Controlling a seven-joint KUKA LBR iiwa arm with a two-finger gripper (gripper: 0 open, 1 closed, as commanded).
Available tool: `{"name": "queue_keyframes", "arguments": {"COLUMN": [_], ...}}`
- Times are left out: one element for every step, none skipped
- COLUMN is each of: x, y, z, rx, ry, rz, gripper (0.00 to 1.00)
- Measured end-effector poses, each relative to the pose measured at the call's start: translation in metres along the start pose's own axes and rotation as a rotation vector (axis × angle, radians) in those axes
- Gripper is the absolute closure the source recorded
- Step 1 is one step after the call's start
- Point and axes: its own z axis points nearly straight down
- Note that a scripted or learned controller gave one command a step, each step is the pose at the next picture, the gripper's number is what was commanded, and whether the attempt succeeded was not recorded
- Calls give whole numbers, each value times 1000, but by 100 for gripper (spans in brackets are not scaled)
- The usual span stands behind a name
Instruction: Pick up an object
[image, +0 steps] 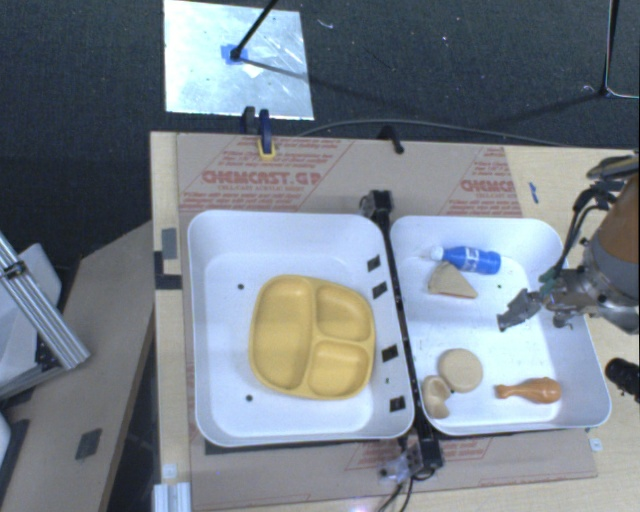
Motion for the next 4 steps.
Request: {"name": "queue_keyframes", "arguments": {"x": [0,-2,-6,-6], "y": [3,11,21,21], "z": [-6,52,101,137], "rx": [-11,-8,-9,-9], "ry": [-2,-1,-1,-1], "rz": [-3,-2,-1,-1], "gripper": [0,0,0,0]}}
